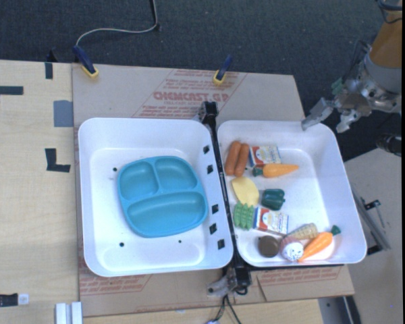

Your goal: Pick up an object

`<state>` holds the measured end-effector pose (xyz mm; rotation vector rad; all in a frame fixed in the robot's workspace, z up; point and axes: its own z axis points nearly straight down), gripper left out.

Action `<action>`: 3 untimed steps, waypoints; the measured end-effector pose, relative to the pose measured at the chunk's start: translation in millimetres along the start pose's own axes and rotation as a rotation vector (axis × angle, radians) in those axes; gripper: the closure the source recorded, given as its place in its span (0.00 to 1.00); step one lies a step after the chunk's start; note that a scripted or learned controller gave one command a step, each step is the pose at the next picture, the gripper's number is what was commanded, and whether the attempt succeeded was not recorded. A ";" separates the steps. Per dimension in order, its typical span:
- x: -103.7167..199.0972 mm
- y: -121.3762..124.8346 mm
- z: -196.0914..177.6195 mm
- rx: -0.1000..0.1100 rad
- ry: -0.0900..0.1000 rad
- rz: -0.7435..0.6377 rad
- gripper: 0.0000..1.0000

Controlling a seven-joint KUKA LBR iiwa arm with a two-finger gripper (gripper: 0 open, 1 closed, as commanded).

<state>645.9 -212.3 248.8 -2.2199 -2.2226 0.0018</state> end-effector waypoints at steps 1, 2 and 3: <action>50.5 -31.2 105.3 0.003 0.002 0.000 0.00; 105.7 -82.7 161.3 -0.004 0.004 -0.001 0.00; 97.5 -107.4 161.3 -0.008 0.001 0.000 0.00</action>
